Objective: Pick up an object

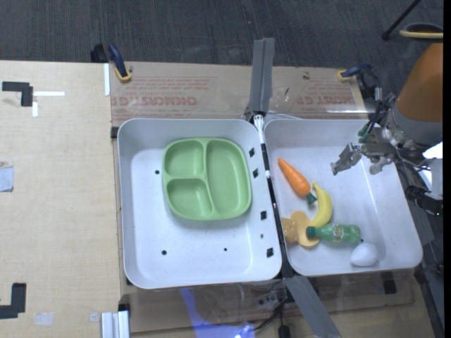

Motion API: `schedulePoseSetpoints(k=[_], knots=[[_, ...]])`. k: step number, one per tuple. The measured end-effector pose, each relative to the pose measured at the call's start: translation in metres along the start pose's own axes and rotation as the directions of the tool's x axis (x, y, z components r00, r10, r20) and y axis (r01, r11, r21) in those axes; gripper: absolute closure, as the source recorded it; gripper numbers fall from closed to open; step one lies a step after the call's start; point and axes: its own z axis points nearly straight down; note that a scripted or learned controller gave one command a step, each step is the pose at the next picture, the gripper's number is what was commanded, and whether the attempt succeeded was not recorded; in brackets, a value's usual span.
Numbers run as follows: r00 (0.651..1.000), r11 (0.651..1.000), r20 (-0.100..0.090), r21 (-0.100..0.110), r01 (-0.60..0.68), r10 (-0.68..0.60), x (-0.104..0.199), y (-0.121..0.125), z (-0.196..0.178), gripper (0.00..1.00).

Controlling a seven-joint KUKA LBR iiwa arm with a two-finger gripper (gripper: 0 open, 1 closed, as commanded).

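End effector (363,159) over right bin (394,217) | carrot (294,177) apart

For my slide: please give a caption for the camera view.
Tool above right bin of toys; green plate in left bin.

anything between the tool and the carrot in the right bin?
Nothing visible. The tool hangs over the right bin, up and to the right of the carrot, with bare bin floor between them. The banana and green bottle lie below the carrot, off that line.
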Motion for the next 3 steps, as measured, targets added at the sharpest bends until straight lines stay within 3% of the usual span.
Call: schedulePoseSetpoints(k=[1, 2, 3], knots=[[1.000, 1.000, 0.001, -0.002, 0.008, -0.008, 0.057, 0.015, 0.100, 0.00], [1.000, 1.000, 0.001, 0.002, 0.004, -0.004, 0.055, 0.015, 0.094, 1.00], [0.999, 0.999, 0.000, -0.002, 0.049, -0.049, 0.020, -0.051, 0.101, 1.00]])
